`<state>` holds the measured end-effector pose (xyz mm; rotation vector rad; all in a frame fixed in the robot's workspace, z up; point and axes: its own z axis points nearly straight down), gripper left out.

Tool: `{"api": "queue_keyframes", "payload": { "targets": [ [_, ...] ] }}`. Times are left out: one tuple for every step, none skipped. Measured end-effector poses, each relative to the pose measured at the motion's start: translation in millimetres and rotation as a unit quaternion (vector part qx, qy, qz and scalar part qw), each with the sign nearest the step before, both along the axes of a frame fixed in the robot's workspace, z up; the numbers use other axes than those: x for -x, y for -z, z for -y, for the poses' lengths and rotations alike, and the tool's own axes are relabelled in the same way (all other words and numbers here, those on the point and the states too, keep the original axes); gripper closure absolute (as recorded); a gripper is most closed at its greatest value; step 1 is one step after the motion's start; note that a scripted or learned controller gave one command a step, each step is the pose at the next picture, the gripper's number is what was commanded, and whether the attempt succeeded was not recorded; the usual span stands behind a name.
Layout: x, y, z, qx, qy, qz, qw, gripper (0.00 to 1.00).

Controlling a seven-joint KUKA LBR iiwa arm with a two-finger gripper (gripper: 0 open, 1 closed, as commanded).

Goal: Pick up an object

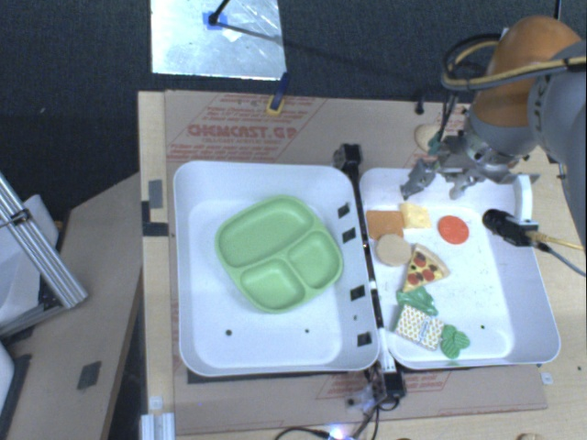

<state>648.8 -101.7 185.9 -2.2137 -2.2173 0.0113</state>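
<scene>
While a printed cardboard sheet [243, 128] is covering the bench in the camera view, the left bin [197, 337] and the right bin [518, 314] are sitting on it side by side, their inner walls meeting along a seam studded with black clips [352, 236]. Dark carpet-like material [73, 62] is filling the background, with a shiny silver square [217, 26] lying on it beyond the bench. A green divided tray [278, 253] is taking up the middle of the left bin, leaving a white margin all around it. The toy food is crowding the left half of the right bin: an orange square [385, 222] touching a yellow piece [415, 214], a red disc [453, 230] apart to their right, a tan disc [393, 248], a pizza slice [425, 266], a green leaf [417, 298], a patterned block [419, 326] and a green lump [454, 341] near the front wall. The right half of that bin's floor is lying bare. The gripper [433, 189] is hovering over the rear of the right bin, its fingers [410, 183] spreading apart with nothing between them, just above the yellow piece.
</scene>
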Motion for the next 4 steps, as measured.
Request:
{"api": "queue_keyframes", "payload": {
  "targets": [
    [-2.9,-7.5,0.0,0.0006,-0.001,0.006,1.0000,0.00],
    [-4.8,54.9,-0.1,0.0004,0.000,0.005,1.0000,0.00],
    [-6.4,101.0,0.0,0.0016,-0.001,0.008,1.0000,0.00],
    [-10.7,83.1,0.1,0.0020,-0.002,0.014,0.9999,1.00]
  ]
}}
